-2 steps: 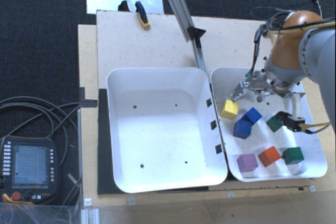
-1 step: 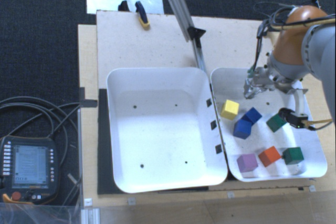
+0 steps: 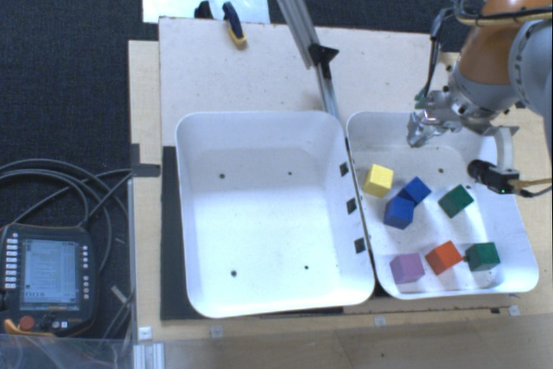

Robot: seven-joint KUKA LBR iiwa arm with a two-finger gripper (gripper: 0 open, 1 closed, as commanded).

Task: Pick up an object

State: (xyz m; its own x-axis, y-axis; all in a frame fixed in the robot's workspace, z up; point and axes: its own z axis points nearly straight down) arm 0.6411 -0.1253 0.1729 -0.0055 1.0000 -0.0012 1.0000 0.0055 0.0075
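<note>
Over the right bin's [image 3: 518, 225] far corner, the arm [image 3: 497, 34] bends down.
Its gripper [image 3: 421, 132] hangs low with nothing in it; how wide, I cannot tell. The yellow block [image 3: 378, 180] sits nearby.

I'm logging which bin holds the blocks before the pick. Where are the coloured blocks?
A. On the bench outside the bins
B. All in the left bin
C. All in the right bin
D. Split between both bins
C: the yellow block, the blue blocks, the purple block and the others all lie in the right bin, under the gripper.
</note>
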